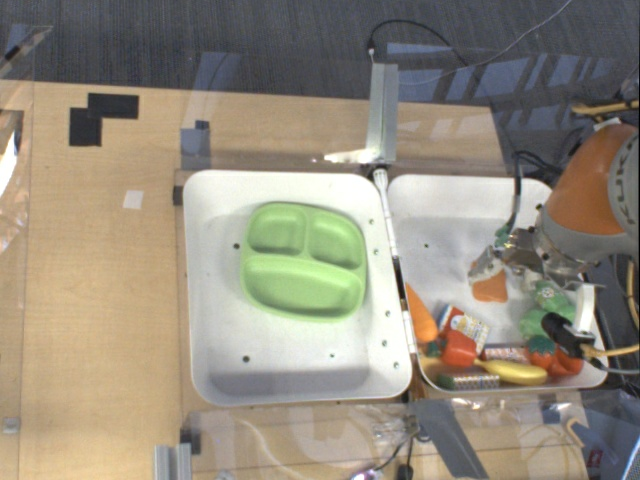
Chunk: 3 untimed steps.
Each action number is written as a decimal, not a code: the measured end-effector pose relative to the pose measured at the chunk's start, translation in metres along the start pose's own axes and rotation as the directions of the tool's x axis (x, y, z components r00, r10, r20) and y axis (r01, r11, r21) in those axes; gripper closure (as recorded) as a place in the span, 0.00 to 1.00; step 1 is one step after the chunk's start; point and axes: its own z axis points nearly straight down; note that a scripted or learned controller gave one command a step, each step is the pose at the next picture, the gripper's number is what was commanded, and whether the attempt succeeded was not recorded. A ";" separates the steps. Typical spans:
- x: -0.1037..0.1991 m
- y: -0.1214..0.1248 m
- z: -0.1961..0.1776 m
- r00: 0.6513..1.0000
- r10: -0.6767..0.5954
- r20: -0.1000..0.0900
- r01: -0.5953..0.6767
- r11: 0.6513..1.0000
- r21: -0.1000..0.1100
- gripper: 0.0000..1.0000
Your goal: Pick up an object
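**Gripper down in the right bin, nothing lifted yet**

Starting at the left: the left bin carries a green tray, three compartments, sitting square in the middle of the bin floor, and it looks out of play. Across the divider and into the right bin, where the action is. The far half of its floor is bare white; the toys are all crowded along the near edge. Reading them left to right: a carrot leaning against the left wall, a red block just beside it, a yellow banana lying flat along the near rim, then a red-and-green jumble towards the near right corner that is too tangled to name.

And here is the arm, orange band showing, reaching in over the right wall. The gripper is low in the bin, and right at its tip sits an orange piece, touching or very nearly so. Whether the fingers are apart or together, I cannot tell from up here; the wrist hardware masks them.

So where does the task stand? By my reading, the pick is at the grasp stage. The orange piece looks to be on the floor, so a closing and a clean lift remain.
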 end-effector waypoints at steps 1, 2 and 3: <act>0.001 0.002 -0.011 1.000 -0.001 -0.001 0.001 1.000 -0.004 1.00; 0.001 0.002 -0.011 1.000 -0.001 -0.001 0.001 1.000 -0.004 0.00; -0.007 0.002 0.009 1.000 0.022 -0.002 -0.022 1.000 -0.008 0.00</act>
